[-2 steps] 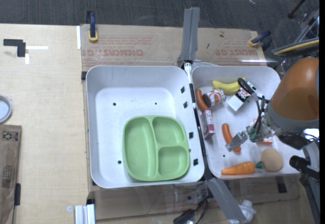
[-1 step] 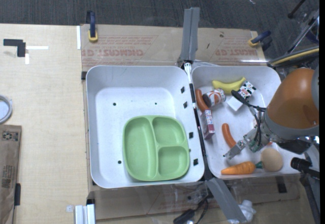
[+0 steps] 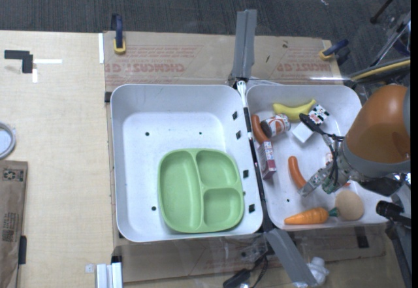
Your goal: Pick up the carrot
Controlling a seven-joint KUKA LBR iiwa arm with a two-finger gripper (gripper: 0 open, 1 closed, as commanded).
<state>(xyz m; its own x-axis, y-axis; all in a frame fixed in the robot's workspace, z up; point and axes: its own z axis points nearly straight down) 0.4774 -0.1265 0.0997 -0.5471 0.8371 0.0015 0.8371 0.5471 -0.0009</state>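
Note:
The carrot, orange with a small green tip on its right end, lies flat near the front wall of the right bin. My gripper hangs low in that bin, just above and to the right of the carrot's middle, apart from it. It sits between a red sausage on its left and a tan egg-shaped thing on its lower right. The arm's orange band covers the bin's right side.
Toward the back of the right bin lie a banana, a small can, a second sausage, a red packet and a white block. A green three-part plate sits in the left bin.

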